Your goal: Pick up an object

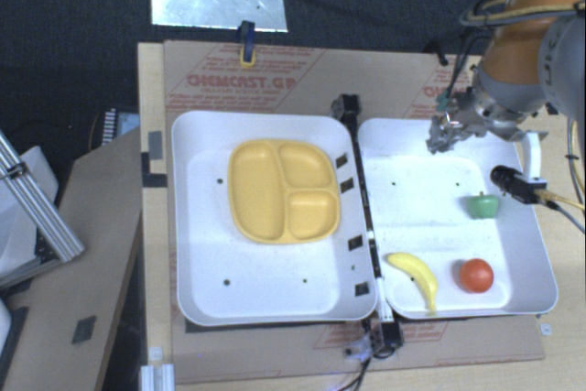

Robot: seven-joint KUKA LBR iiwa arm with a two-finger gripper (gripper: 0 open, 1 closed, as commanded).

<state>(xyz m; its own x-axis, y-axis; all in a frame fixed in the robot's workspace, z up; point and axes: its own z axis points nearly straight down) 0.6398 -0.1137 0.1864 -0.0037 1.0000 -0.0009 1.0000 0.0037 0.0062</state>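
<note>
Yellow banana (414, 276) at front edge of right bin (526, 288), beside red tomato (475, 275); green piece (483, 206) near right wall. Gripper (443, 136) hovers over back of bin, well apart from all three; pincer state cannot be told. You should expect light, smooth, curved banana: grasp across mid-body.
</note>
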